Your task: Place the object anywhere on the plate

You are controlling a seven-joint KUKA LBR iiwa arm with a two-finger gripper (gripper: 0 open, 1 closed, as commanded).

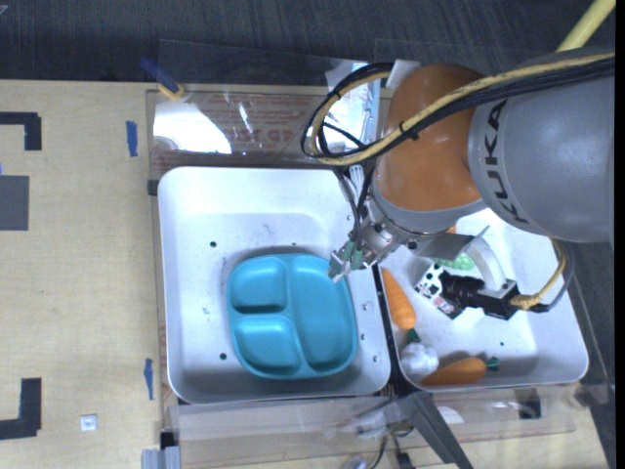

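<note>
The arm's orange band (430, 145) hides much of the right bin (562, 360), where two carrots (398, 301) lie; the gripper (344, 260), grip state indiscernible, hovers at the blue plate's (291, 313) upper-right rim in the left bin (195, 223).

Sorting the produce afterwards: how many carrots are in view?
2. One carrot lies in the right bin beside the divider; another carrot lies along that bin's near edge. The arm covers part of the bin, so more may be hidden.

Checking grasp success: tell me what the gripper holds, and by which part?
Cannot be told: the gripper hangs at the blue plate's upper right corner, too small and blurred.
</note>
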